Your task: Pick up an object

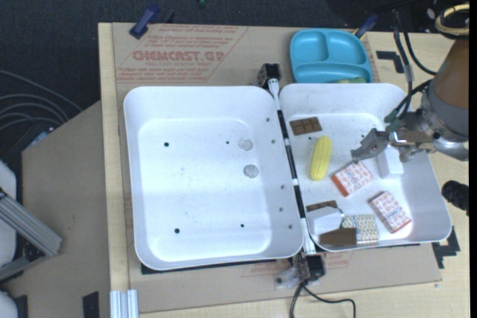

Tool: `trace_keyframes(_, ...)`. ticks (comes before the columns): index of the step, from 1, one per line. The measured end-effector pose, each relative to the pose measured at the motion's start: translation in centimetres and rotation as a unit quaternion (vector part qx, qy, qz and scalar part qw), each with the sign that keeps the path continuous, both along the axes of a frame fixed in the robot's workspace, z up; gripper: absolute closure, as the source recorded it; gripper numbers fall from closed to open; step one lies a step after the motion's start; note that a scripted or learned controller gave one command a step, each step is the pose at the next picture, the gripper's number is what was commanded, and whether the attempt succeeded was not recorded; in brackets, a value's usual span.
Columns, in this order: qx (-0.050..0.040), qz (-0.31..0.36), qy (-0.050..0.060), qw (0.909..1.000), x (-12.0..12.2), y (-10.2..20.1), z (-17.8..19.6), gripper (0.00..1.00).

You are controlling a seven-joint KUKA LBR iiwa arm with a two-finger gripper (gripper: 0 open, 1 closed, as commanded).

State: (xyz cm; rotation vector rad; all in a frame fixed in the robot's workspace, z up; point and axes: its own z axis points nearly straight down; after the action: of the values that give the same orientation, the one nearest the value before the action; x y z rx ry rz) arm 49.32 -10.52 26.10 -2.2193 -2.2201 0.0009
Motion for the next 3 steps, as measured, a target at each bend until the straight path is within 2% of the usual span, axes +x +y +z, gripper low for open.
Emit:
trace_keyframes(1, -0.0004, -0.001, 0.0, 1.0, 1.5, 1.4, -12.3, 0.0)
trace_keyframes(2, -0.0006, 0.0, -0.001, 1.0, 6.8, 1.3, -17.7, 0.0)
trace_keyframes(3, -0.0007, -0.001, -0.002, 1.0, 6.8, 1.3, -16.7, 1.0)
